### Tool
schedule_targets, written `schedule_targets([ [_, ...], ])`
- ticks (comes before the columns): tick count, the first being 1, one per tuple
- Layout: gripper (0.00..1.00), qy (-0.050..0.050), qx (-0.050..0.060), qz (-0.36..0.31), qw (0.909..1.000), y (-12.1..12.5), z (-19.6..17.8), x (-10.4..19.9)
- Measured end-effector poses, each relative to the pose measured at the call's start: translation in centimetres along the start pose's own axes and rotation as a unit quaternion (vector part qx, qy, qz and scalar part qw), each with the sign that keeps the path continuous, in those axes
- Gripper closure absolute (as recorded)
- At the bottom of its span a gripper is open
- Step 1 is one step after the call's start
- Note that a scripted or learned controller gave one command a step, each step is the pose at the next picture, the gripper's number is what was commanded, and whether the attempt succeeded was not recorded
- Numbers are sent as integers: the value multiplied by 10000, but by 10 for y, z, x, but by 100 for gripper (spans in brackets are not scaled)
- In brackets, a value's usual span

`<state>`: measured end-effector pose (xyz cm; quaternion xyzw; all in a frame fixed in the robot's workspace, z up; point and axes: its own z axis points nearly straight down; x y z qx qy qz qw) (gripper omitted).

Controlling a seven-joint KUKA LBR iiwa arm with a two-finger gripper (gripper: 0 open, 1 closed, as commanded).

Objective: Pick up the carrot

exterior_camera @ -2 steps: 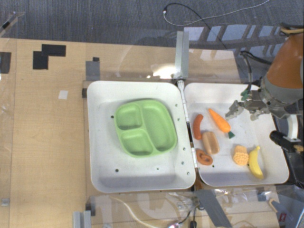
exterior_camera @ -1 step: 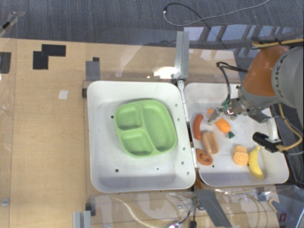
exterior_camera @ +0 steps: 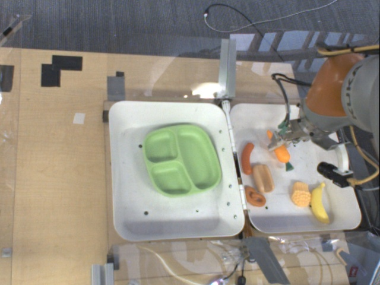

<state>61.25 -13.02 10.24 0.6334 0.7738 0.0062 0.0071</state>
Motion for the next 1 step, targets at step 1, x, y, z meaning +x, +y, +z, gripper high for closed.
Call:
schedule_targets([
  [1, 100, -5, 62, 930, 9956, -15, -97, -14],
])
